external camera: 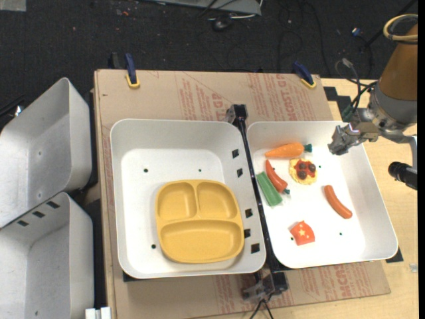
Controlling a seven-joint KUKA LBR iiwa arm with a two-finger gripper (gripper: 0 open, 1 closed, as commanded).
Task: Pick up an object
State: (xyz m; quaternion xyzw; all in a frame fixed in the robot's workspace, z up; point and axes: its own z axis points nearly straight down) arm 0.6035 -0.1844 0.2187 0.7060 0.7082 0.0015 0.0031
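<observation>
Brown cardboard [199, 88] covers the bench under two shallow white bins. One yellow three-compartment plastic tray [199, 221] lies in the left bin [133, 138]. The right bin [372, 198] holds six toy foods: one green strip [269, 190], one red chilli [277, 177], one orange carrot [284, 151], one small tart [304, 171], one red-orange wedge [302, 233] and one sausage [337, 201]. The gripper [340, 143] hangs over that bin's far right corner, carrying nothing; whether it is spread or closed cannot be told. It seems to be in the approach step; next it must choose a piece and descend.
</observation>
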